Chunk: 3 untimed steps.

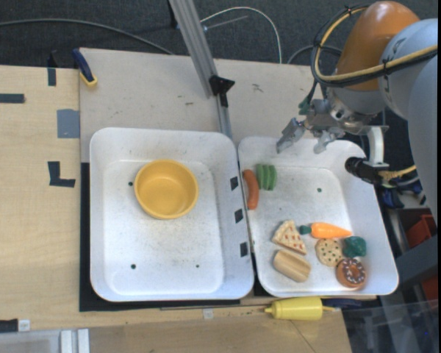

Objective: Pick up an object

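Overhead, gripper (306, 140) open above right bin (367, 197); no legible writing.

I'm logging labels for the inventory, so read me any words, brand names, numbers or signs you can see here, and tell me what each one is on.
No readable text in the camera view.
Yellow bowl: plain.
Toy food in the right bin: no lettering.
Yellow bottle: no label shows.
Dark tape pieces on the bench: shapes, not letters.
Gripper: no marking legible.
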### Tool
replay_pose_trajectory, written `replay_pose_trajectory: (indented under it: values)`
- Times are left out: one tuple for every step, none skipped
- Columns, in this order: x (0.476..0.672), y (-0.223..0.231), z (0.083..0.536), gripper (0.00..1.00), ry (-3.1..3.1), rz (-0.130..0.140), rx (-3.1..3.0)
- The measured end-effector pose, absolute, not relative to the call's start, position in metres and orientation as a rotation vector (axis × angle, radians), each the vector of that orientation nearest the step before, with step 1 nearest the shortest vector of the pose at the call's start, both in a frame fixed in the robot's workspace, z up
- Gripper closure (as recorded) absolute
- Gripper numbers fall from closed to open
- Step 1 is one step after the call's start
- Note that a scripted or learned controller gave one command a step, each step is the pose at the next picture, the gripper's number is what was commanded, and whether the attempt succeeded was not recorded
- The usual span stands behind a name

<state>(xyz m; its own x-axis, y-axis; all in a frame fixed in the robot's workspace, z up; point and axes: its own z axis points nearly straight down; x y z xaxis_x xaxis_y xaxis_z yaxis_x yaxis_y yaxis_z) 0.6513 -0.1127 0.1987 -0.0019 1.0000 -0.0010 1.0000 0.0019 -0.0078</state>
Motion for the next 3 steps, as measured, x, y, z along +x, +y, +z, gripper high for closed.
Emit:
replay_pose_trajectory:
  values:
    - [0.660, -0.112, 0.148, 0.00, -2.223, 0.008, -2.216]
    - [0.658, -0.111, 0.094, 0.00, -2.221, 0.009, -2.216]
    - [0.660, -0.111, 0.108, 1.00, -2.226, 0.004, -2.216]
